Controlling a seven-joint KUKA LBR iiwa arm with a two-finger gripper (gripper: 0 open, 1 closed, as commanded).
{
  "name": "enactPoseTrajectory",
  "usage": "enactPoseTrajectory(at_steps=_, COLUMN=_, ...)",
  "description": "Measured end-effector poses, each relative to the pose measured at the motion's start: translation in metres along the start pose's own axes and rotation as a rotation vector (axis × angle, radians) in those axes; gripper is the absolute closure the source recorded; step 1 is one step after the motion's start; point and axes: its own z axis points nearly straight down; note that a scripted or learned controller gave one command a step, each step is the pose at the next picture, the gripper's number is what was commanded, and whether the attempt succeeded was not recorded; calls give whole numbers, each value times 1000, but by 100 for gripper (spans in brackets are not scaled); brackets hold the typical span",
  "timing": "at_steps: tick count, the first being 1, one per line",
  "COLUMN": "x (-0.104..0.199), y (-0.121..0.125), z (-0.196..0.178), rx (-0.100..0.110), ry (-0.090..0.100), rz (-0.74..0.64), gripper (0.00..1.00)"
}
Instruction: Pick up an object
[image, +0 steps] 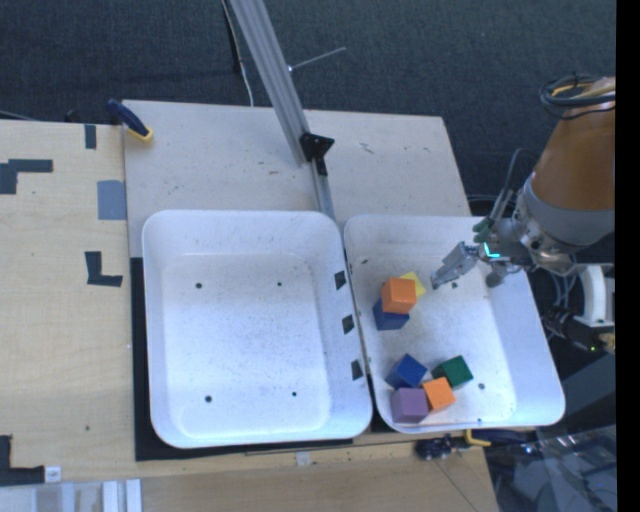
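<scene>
The pick has not begun in any visible way: every block lies loose in the right bin (520, 330), and nothing sits between the gripper's fingers. The gripper (452, 270) hangs over the far right part of that bin, its two fingers spread apart and empty, pointing left toward the nearest stack.

That stack lies just left of the fingertips: an orange cube (399, 293) resting on a dark blue block (390, 318), with a yellow block (415, 284) touching behind. A second cluster sits at the near side of the bin: a blue cube (408, 370), a green cube (456, 371), a smaller orange cube (438, 393) and a purple cube (408, 404), all packed close together. The left bin (160, 250) holds none of them.

Still to do, by my reading: descend on one block, close, and lift it clear.

No brand, label or legible writing appears anywhere on the bins, blocks or arm.
</scene>
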Motion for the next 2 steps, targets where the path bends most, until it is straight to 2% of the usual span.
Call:
enactPoseTrajectory(at_steps=1, x=0, y=1, z=-2, rx=-4, ry=-1, rz=-1, gripper=0)
enactPoseTrajectory(at_steps=2, x=-7, y=-3, z=44, rx=0, ry=-1, rz=1, gripper=0)
